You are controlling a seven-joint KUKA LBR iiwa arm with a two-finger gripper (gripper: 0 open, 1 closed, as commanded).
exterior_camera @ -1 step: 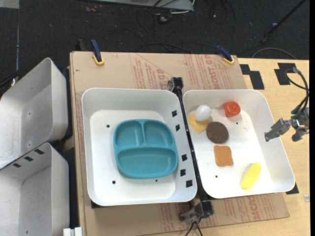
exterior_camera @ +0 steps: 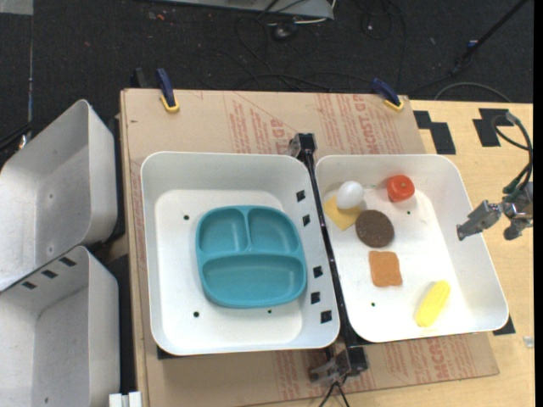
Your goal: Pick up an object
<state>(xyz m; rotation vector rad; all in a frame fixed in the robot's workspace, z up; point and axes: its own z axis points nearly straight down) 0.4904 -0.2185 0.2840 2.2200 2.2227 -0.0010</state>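
Observation:
The right bin (exterior_camera: pixel 475 291) holds several small items: a white ball (exterior_camera: pixel 349 195), a red-orange round piece (exterior_camera: pixel 400 187), a yellow wedge (exterior_camera: pixel 338 217), a brown disc (exterior_camera: pixel 374 227), an orange square slab (exterior_camera: pixel 385 269) and a yellow oblong piece (exterior_camera: pixel 433 303). My gripper (exterior_camera: pixel 493 225) hovers at the right rim of that bin, just outside its wall. Its fingers are spread apart with nothing between them. It is well clear of every item; the red-orange piece and the yellow oblong piece lie closest.
The left bin (exterior_camera: pixel 170 312) holds a teal divided plate (exterior_camera: pixel 251 257). A black divider with clips (exterior_camera: pixel 321 253) runs between the two bins. White trays (exterior_camera: pixel 51 227) stand off the bench at the left. Cables hang at the far right.

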